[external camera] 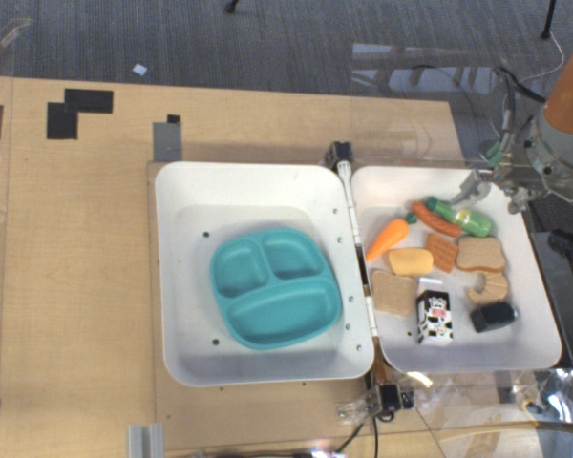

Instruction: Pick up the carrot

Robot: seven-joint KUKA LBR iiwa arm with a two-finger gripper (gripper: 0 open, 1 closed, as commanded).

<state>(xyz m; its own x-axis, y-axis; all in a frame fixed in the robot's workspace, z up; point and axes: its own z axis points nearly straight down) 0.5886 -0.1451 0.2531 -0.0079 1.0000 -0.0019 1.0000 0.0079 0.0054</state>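
Carrot not yet grasped; approach to be made from the right bin's back edge.

The carrot lies at the right bin's left wall, tip down-left. The gripper is seen near the back rim; whether it is spread cannot be told. A descent across the carrot's thick end is best favoured, the sausage being avoided.
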